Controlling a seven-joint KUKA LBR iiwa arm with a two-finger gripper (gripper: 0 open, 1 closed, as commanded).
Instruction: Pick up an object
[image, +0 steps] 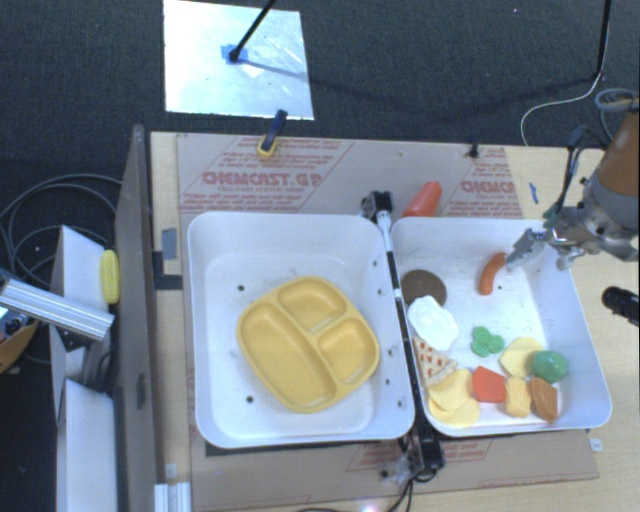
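My gripper (540, 262) hangs over the far right part of the right bin (580, 310), fingers spread open with nothing between them. An orange sausage (490, 272) lies just left of it, apart from the fingers. Further into the bin lie a brown disc (422, 285), a white fried egg (432, 322) and a green broccoli piece (487, 341). At the near edge sit a waffle piece (430, 355), yellow pieces (452, 395), an orange-red chunk (488, 384), a green ball (549, 364) and a brown pastry (545, 398).
The left bin (215, 300) holds a yellow divided plate (308, 342). An orange carrot (423, 198) lies on the cardboard behind the bins, and a yellow-handled tool (270, 138) lies further back. A black clamp (378, 208) sits where the bins meet.
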